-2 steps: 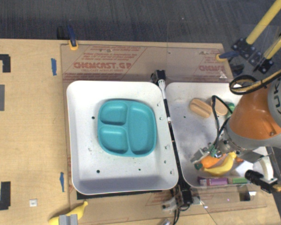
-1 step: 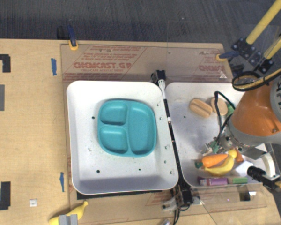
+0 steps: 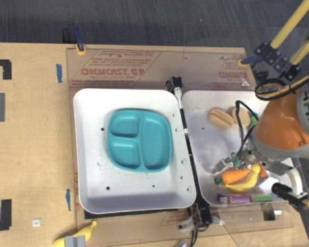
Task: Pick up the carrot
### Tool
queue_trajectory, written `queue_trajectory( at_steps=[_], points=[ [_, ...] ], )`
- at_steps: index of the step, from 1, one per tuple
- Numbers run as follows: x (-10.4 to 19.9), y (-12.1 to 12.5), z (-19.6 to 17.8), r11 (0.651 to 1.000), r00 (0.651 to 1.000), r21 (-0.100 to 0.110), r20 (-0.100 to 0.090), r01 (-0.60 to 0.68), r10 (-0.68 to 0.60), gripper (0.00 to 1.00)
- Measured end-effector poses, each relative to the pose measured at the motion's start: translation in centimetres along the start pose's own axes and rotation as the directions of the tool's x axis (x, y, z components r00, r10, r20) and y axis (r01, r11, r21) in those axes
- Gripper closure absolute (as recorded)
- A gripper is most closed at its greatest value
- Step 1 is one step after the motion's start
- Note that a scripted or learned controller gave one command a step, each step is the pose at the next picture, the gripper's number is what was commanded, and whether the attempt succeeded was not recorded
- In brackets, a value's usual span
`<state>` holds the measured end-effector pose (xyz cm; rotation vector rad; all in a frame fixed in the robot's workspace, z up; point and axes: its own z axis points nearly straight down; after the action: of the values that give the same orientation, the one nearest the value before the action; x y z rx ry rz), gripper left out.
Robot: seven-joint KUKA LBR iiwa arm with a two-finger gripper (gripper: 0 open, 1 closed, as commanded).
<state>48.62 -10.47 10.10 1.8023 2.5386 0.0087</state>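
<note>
The orange carrot (image 3: 235, 176) lies in the right bin (image 3: 206, 138) near its front edge, resting against a yellow banana (image 3: 245, 184). My gripper (image 3: 237, 163) hangs directly over the carrot's top side, low in the bin, under the arm's orange band (image 3: 280, 125). The wrist covers part of the gripper, so I cannot make out whether it touches the carrot.
A teal divided plate (image 3: 140, 139) sits in the left bin (image 3: 87, 138). Two tan bread-like pieces (image 3: 221, 117) lie at the back of the right bin. A purple marker (image 3: 237, 199) lies along that bin's front wall, just below the banana.
</note>
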Motion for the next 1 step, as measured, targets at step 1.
queue_trajectory(
  at_steps=[1],
  points=[
    [0.18,-0.43,1.08,0.991,0.991,0.012,-0.016,0.134,-0.134,0.00]
  ],
)
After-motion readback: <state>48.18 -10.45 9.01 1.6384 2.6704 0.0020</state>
